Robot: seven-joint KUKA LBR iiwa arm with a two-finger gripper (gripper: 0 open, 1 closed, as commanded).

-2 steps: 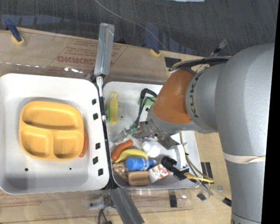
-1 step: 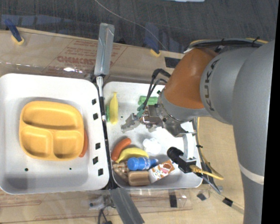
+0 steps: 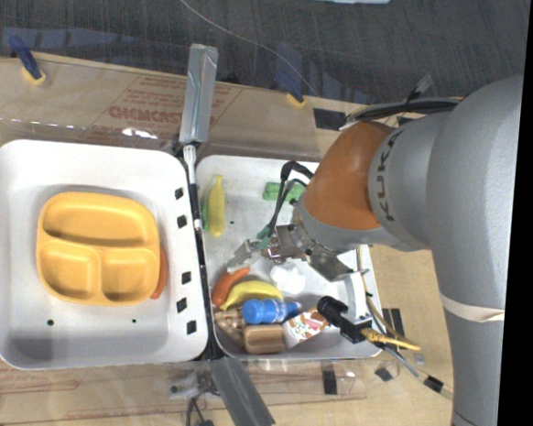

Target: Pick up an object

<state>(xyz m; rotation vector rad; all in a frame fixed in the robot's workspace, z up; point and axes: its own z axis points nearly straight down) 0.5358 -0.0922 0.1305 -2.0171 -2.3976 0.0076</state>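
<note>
Left bin (image 3: 0, 324): white and shallow, at 9 o'clock on the bench.
Yellow tray (image 3: 98, 248): three compartments, lying flat in the middle of the left bin.
Right bin (image 3: 242, 167): white, touching the left bin's side wall.
Long yellow piece (image 3: 216, 205): at 10 o'clock in the right bin, beside its left wall.
Orange piece (image 3: 227, 285): at 8 o'clock, touching the banana.
Banana (image 3: 246, 293): at 7 o'clock, just above the blue bottle.
Gripper (image 3: 262, 246): over the middle of the right bin, above the banana; open or closed cannot be told, and nothing is seen in its hold.
Green piece (image 3: 273, 191): at 12 o'clock, near the far wall.
Brown block (image 3: 261, 338): at 6 o'clock, against the near wall.
Blue bottle (image 3: 266, 310): on its side, between the banana and the brown block.
White piece (image 3: 289, 275): mid-bin, just beside the gripper at its 4 o'clock.
Packet (image 3: 305, 328): white and red, at 5 o'clock.
Arm (image 3: 406, 191): grey with an orange band, reaching in from 3 o'clock.
</note>
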